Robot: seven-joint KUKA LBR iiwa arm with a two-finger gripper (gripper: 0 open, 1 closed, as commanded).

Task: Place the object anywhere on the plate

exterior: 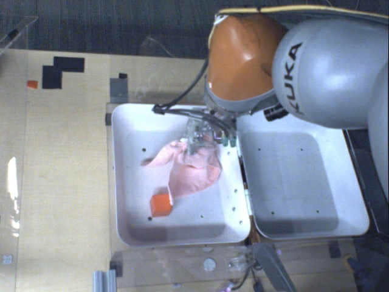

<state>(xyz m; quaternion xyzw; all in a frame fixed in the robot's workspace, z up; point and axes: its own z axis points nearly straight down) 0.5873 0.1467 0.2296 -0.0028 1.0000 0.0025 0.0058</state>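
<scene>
- Camera view: the arm reaches in from the right over the left bin.
- The gripper is low over the far part of a pink cloth; whether it grips it, I cannot tell.
- An orange block touches the cloth's near-left edge.
- The right bin sits beside it.

Soft, matt pink cloth, crumpled. Matt orange block, maybe foam. Smooth, slightly glossy white plastic on left bin and right bin. Glossy orange band and smooth grey shell on arm. Pale wood-look bench.
</scene>
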